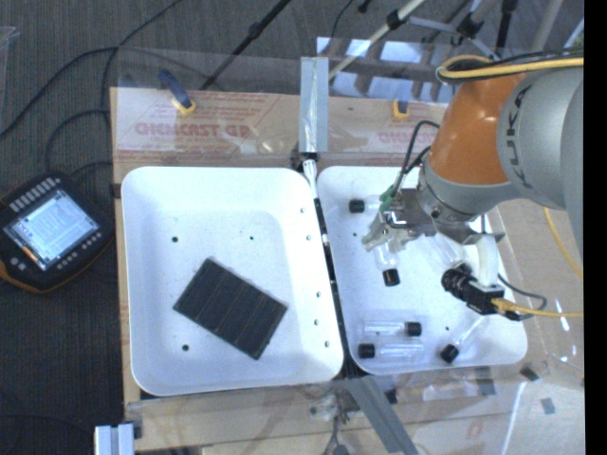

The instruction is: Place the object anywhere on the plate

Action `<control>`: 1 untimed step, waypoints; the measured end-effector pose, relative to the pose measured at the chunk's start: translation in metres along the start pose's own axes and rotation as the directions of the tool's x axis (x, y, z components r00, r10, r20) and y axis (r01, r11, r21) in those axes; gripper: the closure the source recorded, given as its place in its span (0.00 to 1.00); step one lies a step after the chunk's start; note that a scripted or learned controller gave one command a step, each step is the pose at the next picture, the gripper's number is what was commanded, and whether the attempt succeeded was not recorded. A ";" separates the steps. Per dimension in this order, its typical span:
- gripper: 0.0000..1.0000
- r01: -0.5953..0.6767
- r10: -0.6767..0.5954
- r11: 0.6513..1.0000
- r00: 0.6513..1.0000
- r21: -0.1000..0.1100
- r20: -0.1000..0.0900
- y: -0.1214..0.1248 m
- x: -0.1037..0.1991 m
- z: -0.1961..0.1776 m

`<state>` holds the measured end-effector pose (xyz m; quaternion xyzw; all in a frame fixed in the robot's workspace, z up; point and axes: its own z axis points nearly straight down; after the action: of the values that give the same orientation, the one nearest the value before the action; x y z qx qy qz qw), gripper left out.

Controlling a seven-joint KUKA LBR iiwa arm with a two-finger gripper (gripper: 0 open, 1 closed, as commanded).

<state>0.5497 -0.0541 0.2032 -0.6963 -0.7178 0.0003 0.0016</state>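
the grey arm with its orange band (479, 136) leans in from the right and hangs over the far part of the right-hand shallow white bin (341, 245), its two-finger gripper (387, 237) pointing down and left toward the bin floor

whether anything sits between the tips, or how wide they stand, i cannot tell, since pale metal blurs against white plastic here

below it, scattered across that bin, lie the candidates for "the object": small clear plastic vials with black caps. one short black-capped piece (390, 276) rests just near of the gripper, another black cap (357, 206) lies by the far left corner, a pair of vials (391, 340) lies along the near wall, and one more tilted vial (457, 341) sits toward the near right

the target, a flat dark grey rectangular plate (230, 308), lies turned at an angle on the floor of the left-hand white bin (152, 197), well apart from the gripper with the two bin walls between them. lying flat and broad, it makes a forgiving landing spot

my read: this is the picking stage, the tool poised over the nearest small piece, and nothing has yet reached the plate. the vials are round and would likely roll if nudged
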 end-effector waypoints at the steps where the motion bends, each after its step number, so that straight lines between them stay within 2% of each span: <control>1: 1.00 -0.276 0.276 0.961 0.961 0.000 0.004 0.050 0.073 -0.010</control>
<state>0.5971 0.0202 0.2131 -0.7896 -0.6136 0.0024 0.0004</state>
